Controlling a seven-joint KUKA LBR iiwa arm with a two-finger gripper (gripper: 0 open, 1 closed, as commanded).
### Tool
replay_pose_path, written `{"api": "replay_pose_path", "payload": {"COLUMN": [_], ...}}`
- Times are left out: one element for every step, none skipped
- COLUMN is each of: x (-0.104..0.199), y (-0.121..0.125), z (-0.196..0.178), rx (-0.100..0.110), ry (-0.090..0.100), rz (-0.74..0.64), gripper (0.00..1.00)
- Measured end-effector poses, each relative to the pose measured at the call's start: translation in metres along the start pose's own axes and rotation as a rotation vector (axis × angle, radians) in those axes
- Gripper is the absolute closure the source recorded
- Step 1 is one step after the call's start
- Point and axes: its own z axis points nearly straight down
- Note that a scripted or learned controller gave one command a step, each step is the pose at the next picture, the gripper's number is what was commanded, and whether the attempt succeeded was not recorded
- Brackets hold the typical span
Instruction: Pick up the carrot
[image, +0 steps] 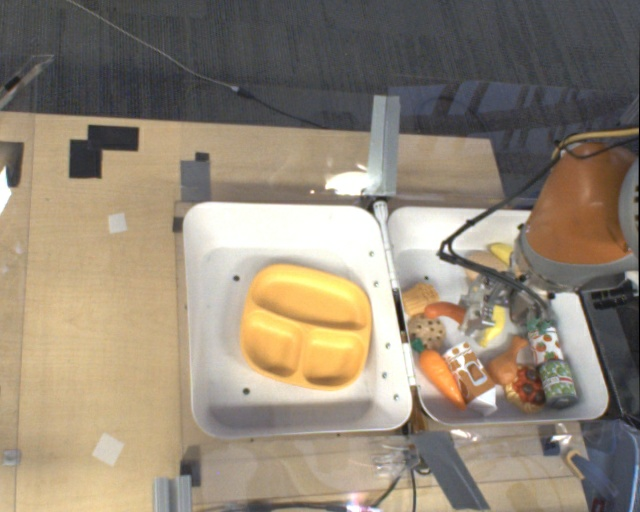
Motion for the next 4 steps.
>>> {"api": "replay_pose_path", "payload": {"x": [-0.009, -0.045, -0.027, -0.020], "y": [0.026, -0.020, 0.008, -0.053], "z": [0.034, -0.048, 0.054, -0.114], "rx": [-0.001, 0.001, -0.002, 0.003], "ry": [-0.004, -0.013, -0.010, -0.020], "rz": [0.204, 0.033, 0.169, -0.069], "gripper": [1.00, 1.00, 1.00, 1.00]}}
